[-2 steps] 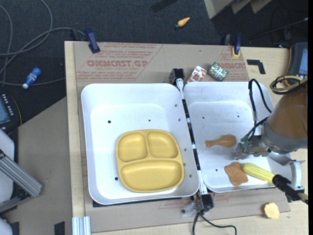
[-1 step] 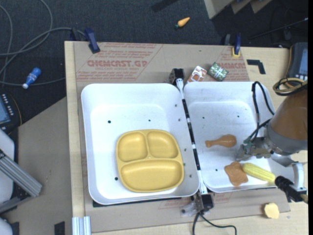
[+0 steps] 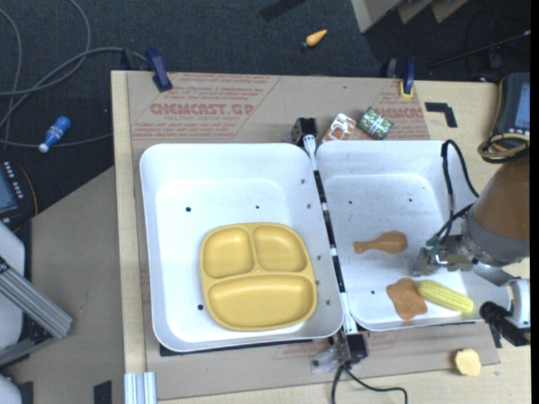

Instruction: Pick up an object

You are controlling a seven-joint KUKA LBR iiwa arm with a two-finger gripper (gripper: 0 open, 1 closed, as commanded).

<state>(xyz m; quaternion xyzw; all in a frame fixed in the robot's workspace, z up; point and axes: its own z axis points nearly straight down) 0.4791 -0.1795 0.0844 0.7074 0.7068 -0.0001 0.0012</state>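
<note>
The right bin (image 3: 379,175) holds a brown toy drumstick (image 3: 381,244), a yellow corn cob (image 3: 445,296) and a flat brown piece (image 3: 407,299) beside the cob. My gripper (image 3: 428,260) hangs low at the bin's right side, just right of the drumstick and just above the corn. Nothing shows between its fingers. The left bin (image 3: 168,183) holds a yellow divided plate (image 3: 257,275).
On the board behind the bins lie a small carton (image 3: 340,128) and a green can (image 3: 377,124). A yellow piece (image 3: 466,361) lies on the board at the front right. A black cable (image 3: 453,175) runs along the right bin's far right rim.
</note>
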